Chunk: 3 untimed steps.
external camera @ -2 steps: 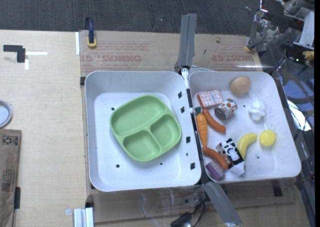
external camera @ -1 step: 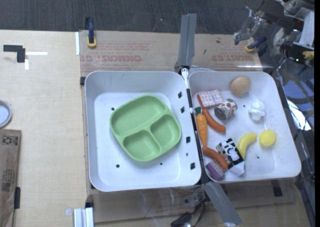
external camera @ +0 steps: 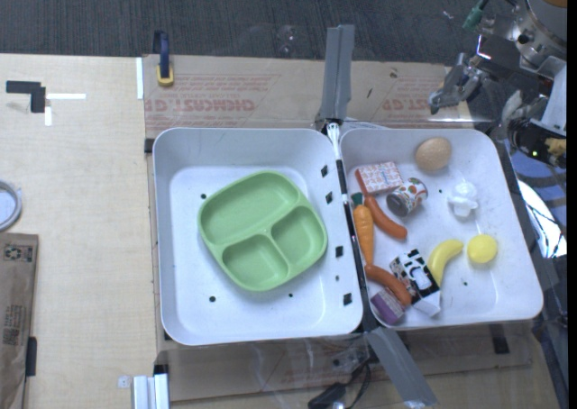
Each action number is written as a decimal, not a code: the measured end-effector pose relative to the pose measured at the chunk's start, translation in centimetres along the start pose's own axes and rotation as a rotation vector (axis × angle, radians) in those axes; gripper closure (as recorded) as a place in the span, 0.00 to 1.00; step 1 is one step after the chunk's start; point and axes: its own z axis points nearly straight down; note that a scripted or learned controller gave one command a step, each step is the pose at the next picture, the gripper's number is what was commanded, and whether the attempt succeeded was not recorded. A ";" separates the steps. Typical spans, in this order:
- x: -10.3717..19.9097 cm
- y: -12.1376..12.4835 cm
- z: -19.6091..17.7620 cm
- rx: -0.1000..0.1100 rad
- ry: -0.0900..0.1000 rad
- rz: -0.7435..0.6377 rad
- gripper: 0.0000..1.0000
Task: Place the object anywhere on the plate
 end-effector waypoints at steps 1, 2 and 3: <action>0.1 0.1 -0.7 0.003 -0.004 -0.002 1.00; 7.0 4.2 3.7 -0.001 0.000 -0.100 1.00; 9.5 7.6 14.4 0.000 0.000 0.117 1.00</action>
